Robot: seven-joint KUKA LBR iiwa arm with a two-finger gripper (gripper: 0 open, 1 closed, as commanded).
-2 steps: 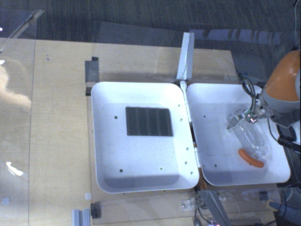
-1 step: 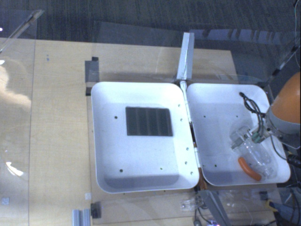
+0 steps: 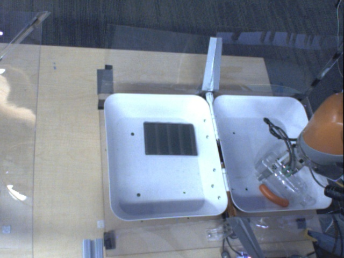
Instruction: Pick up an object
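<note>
A small orange-red sausage-shaped object (image 3: 274, 195) lies near the front edge of the right bin (image 3: 242, 122). My gripper (image 3: 280, 173), a translucent assembly with dark cables, hangs low in that bin just behind and above the object, close to it. Whether it touches the object cannot be made out. The arm's orange band (image 3: 327, 123) rises from it at the right edge of the view.
The left bin (image 3: 121, 144) holds a dark grey ribbed rectangular pad (image 3: 170, 138) near its middle. A metal divider post (image 3: 212, 63) stands behind where the bins meet. Wooden bench surface extends to the left.
</note>
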